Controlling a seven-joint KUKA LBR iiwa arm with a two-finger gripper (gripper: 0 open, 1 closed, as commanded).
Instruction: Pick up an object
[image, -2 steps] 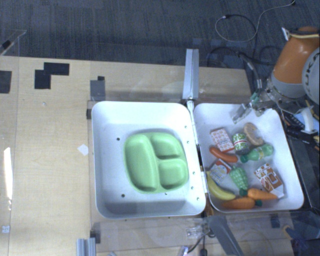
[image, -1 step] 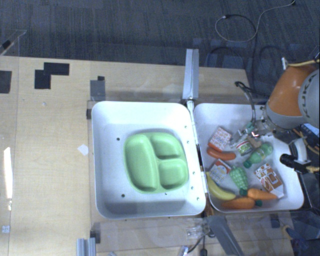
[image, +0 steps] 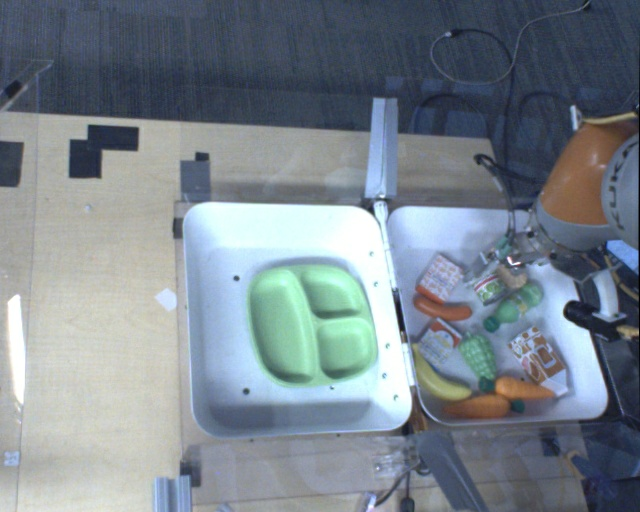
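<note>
Where the arm (image: 590, 185) comes in at the right edge of the frame, its orange band sits high at the upper right, and the grey wrist slants down and left from it into the right bin (image: 405, 235). The gripper (image: 510, 262) is low over the upper middle of that bin, among the items; whether it is spread or closed, or has anything in it, I cannot tell.

Just below and left of the gripper lies a small green-labelled pack (image: 489, 288), touching or nearly touching it. A green bottle (image: 514, 305) lies just below the gripper, its long axis running from lower left to upper right, cap end at the lower left. To the gripper's left sit a red-and-white carton (image: 440, 273) and, under it, a sausage (image: 443, 310) lying nearly level across the frame.

Lower in the bin are a second carton (image: 438, 343), a knobbly green piece (image: 478, 355), a banana (image: 438, 376) curving along the lower left, two carrots (image: 478, 406) (image: 520, 390) lying roughly level, and an orange-patterned box (image: 538, 358) at the right, well apart from the gripper.

The left bin (image: 210, 300) holds a green divided tray (image: 312, 322) in its middle.
</note>
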